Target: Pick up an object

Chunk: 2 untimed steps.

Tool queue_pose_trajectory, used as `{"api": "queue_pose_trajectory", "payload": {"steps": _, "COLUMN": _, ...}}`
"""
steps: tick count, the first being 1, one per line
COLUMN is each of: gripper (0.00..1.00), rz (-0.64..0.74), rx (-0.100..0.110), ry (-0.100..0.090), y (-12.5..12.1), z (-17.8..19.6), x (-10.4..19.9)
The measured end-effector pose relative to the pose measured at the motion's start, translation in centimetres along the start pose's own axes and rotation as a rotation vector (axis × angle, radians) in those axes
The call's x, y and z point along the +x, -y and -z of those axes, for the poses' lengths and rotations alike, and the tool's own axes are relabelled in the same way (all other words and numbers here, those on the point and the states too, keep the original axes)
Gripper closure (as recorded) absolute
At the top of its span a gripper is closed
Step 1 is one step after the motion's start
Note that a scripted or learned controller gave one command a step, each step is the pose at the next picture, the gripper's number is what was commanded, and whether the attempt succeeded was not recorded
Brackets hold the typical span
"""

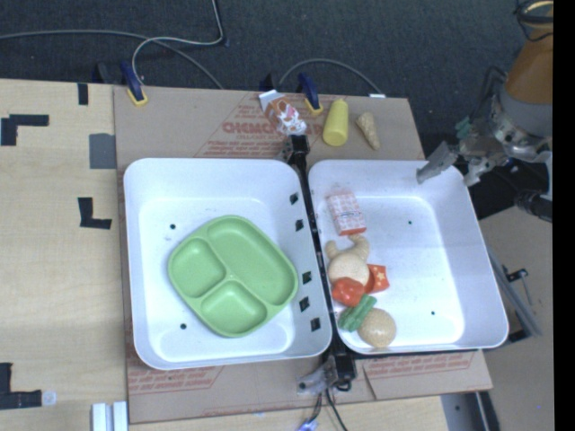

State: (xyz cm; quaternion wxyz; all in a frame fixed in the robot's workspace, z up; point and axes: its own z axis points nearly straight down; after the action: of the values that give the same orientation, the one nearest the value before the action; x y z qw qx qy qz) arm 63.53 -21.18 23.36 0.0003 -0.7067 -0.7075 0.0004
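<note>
My tool (442, 164) hangs at the far right corner of the right-hand shallow white plastic bin (454, 268), just over its rim, with my grey arm and its orange band (530, 70) reaching in from the bench's right edge. From this slanted look down I cannot tell whether the tool is spread or pressed together; I see nothing caught in it.

What I could pick lies in a loose heap along the left wall of that bin, well apart from the tool. Nearest the far edge is a small pink-and-white printed packet (345, 212), lying flat. Below it sits a pale cream rounded toy food piece (347, 264), touching a red tomato-like piece (349, 290) and a flat red-orange piece (378, 279). Toward the near edge lie a short green stick-shaped piece (357, 314) and a tan potato-shaped lump (377, 327), beside one another.

The left-hand white bin (148, 268) carries a light green plastic divided plate (232, 275). On the brown cardboard sheet (225, 128) at the bench's far edge, outside both bins, rest a yellow plastic bottle-shaped toy (335, 122) and a beige cone-shaped piece (368, 130).

I judge that I am at the approach step: no grasp made, nothing chosen by contact. The next move calls for travelling leftward across the bin, then descending on one piece. The packet stands clear of the rest and looks the simplest target; the clustered pieces would crowd my tool.
</note>
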Motion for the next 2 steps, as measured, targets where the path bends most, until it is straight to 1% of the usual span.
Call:
{"api": "queue_pose_trajectory", "payload": {"steps": 1, "gripper": 0.00, "rz": 0.002, "rx": 0.004, "ry": -0.003, "y": 2.2, "z": -8.6, "x": 8.4}}
{"api": "queue_pose_trajectory", "payload": {"steps": 2, "gripper": 0.00, "rz": 0.000, "rx": -0.002, "ry": 0.001, "y": 3.0, "z": -14.8, "x": 11.6}}
